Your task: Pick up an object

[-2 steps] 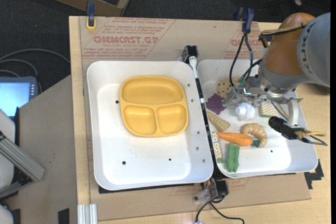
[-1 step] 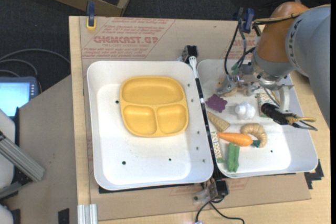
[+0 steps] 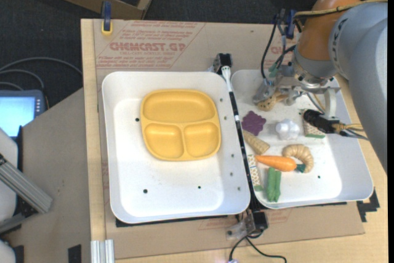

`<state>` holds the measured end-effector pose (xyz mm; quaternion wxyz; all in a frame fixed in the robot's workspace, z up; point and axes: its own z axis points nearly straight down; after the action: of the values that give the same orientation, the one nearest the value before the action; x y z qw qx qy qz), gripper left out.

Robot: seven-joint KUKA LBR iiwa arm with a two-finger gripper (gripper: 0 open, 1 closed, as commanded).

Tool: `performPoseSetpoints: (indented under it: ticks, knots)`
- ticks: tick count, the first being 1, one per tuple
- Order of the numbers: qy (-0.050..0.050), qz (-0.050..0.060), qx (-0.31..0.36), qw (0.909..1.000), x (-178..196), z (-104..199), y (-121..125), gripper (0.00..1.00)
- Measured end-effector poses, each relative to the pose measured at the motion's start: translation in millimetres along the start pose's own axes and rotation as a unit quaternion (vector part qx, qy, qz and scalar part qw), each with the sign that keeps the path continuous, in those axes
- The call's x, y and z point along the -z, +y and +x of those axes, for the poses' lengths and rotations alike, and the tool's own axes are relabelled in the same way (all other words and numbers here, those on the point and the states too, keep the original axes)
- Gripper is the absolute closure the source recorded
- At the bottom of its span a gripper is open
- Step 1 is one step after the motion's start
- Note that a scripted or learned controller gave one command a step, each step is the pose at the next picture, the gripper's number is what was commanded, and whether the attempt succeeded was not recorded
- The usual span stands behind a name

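We see the claw (image 3: 271,97) low in the upper right of the frame, over the right bin's (image 3: 351,185) far corner; we cannot tell its state. Left of centre, the left bin (image 3: 123,151) bears a yellow tray (image 3: 180,123). Lower right lie toys: a carrot (image 3: 278,162), croissant (image 3: 300,154), green pod (image 3: 273,185), purple piece (image 3: 253,123). The carrot looks light, stiff and smooth; we would pinch it across its middle.

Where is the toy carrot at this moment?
The carrot lies in the right bin, toward its near edge, just in front of the croissant and behind the green vegetable.
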<state>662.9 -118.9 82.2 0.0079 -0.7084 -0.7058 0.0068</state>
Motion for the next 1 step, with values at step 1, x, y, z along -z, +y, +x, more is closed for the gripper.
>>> performPoseSetpoints:
  ticks: [1]
  knots:
    - [-0.003, -0.012, -0.001, 0.9999, 2.9, -78.0, 3.1, 0.0]
